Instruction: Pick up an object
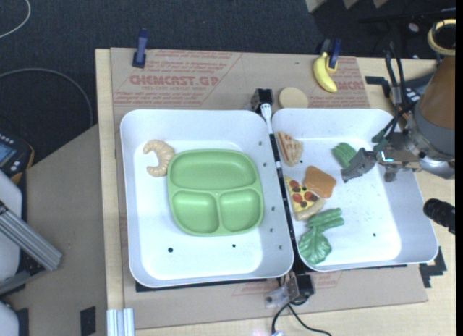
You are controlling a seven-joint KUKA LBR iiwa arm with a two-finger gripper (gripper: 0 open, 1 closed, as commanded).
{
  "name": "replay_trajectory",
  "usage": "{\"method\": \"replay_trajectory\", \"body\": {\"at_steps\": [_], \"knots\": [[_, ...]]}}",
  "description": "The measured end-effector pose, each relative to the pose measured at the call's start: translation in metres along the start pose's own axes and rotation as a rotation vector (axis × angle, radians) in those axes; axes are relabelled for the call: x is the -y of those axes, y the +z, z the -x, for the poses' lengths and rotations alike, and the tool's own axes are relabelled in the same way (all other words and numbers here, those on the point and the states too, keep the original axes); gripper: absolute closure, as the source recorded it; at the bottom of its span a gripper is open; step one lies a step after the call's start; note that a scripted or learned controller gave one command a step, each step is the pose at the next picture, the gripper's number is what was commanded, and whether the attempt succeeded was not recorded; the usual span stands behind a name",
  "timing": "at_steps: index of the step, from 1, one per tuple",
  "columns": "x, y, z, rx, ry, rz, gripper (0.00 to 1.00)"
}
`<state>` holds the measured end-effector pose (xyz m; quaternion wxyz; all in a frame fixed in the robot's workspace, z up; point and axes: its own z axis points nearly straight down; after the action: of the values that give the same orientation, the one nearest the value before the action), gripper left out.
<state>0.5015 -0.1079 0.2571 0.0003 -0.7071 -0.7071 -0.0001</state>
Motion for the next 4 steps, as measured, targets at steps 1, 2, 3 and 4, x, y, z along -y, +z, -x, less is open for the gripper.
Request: {"method": "replay_trajectory", "body": {"at_steps": [1,2,3,4], "knots": [[0.025,0.118,0.004,-0.003,0.003,-0.011,0.00],[-0.021,0.172,-0.002,0.000,-0.002,0.003,0.00],[-0.022,0.158,-0.003,0.000,0.001,0.011,1.00],[0.023,0.068,-0.071,-0.001,-0.006,0.004,1.00]]}}
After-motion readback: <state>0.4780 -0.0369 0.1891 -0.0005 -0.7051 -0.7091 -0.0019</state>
